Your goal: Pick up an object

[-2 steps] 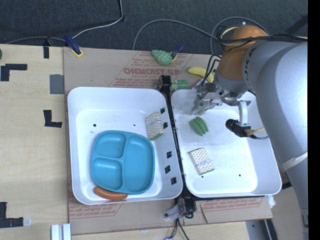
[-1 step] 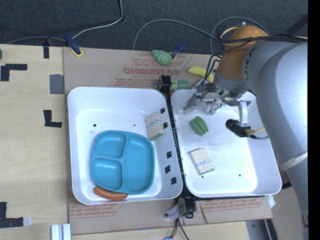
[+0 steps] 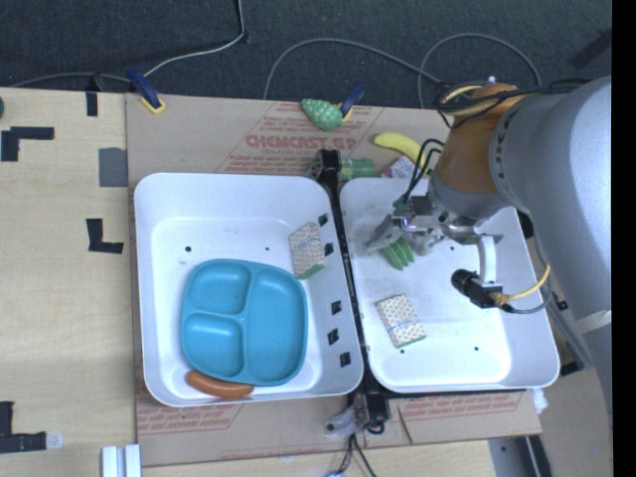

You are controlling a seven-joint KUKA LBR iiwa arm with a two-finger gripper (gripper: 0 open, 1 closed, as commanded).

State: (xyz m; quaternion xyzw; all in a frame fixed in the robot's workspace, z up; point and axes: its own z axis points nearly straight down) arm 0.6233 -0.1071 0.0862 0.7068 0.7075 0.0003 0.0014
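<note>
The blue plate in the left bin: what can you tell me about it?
The blue plate looks like smooth light-blue plastic, a rounded square with three recessed compartments, none holding anything. It lies flat, face up, on the floor of the left bin, toward the bin's front. An orange sausage-shaped toy lies against its front edge.

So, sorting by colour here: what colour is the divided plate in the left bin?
Light blue; the divided plate shows clearly in the camera view.

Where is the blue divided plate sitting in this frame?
The blue divided plate lies in the left bin, toward its front, with an orange sausage-shaped item at its near edge and a patterned sponge block just beyond its far right corner.
</note>
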